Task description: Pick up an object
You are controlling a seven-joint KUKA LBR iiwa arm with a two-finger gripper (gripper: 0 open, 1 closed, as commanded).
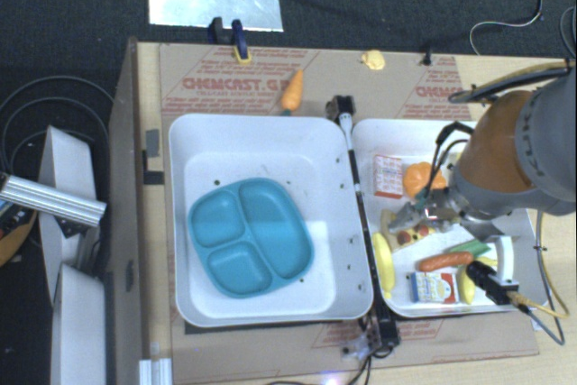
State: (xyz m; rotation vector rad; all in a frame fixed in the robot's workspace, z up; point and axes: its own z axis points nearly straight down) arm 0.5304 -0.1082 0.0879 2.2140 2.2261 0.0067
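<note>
From the overhead camera I see the arm point(514, 149) reaching in from the right and bending down over the right bin point(397, 129). The gripper point(407, 221) sits low near the middle of that bin. At this slant the wrist and cables cover much of it, so I cannot tell whether it is spread or closed, and I see nothing clearly pinched in it.

Just below the tip lies a small mixed-colour item point(413, 236), very close to the gripper or touching it; I cannot tell which. It is too small and blurred for me to name.

The other loose things lie around that spot:
- An orange ball point(415, 178) is just above the gripper, partly behind a cable.
- A white card with red print point(388, 175) lies flat beside the ball, on its left.
- A yellow banana-shaped piece point(385, 260) lies along the bin's left wall.
- A red-orange sausage shape point(444, 262) lies to the lower right of the tip.
- A green strip point(469, 246) lies just above the sausage shape.
- A small printed box point(433, 287) sits near the front wall.

The left bin point(207, 140) holds a blue divided plate point(251, 234), well apart from the gripper. On the cardboard behind that bin rests an orange carrot shape point(290, 91).
</note>
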